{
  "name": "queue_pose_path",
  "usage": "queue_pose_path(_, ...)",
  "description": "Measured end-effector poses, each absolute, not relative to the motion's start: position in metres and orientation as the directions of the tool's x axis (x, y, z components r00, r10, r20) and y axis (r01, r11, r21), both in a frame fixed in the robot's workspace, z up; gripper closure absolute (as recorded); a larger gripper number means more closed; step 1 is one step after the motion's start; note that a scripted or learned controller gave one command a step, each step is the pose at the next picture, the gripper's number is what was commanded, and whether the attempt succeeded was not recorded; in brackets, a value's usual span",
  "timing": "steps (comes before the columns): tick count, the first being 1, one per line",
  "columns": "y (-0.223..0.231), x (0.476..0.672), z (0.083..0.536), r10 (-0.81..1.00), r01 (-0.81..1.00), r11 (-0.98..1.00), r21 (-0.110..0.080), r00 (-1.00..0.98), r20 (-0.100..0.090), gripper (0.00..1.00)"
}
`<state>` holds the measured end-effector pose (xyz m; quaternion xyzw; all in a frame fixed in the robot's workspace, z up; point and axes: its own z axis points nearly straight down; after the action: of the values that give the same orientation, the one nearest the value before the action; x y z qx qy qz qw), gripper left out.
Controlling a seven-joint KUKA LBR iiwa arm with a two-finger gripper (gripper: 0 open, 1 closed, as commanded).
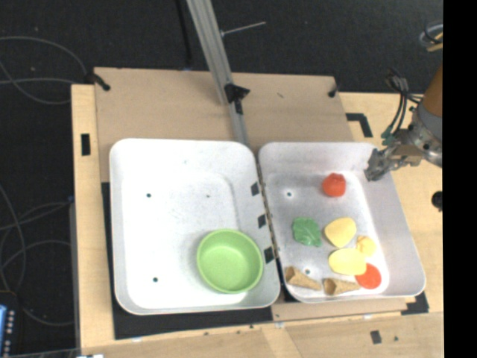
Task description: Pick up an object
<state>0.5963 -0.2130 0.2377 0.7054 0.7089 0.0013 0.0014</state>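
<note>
I see no readable writing anywhere. My gripper (378,166) hovers at the right bin's (313,159) upper right rim, its grip too small to judge, near a red object (334,186) lying inside the bin.

Bright toys against two white bins (186,170) on a pale tan tabletop (171,103).

A lime-green bowl (229,260) sits in one bin; the other holds a red ball (335,185), a dark-green leafy piece (306,232), two yellow pieces (340,232), an orange-red piece (369,277) and tan wedges (301,278).
</note>
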Motion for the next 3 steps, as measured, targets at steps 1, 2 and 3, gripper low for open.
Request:
queue_pose_path(1,-0.168,0.582,0.247,1.000,1.000,0.007,0.002,-0.007,0.002,1.00)
queue_pose_path(2,-0.122,0.578,0.249,1.000,1.000,0.007,0.002,-0.007,0.002,1.00)
queue_pose_path(3,-0.068,0.560,0.239,1.000,1.000,0.006,0.000,-0.006,0.000,1.00)
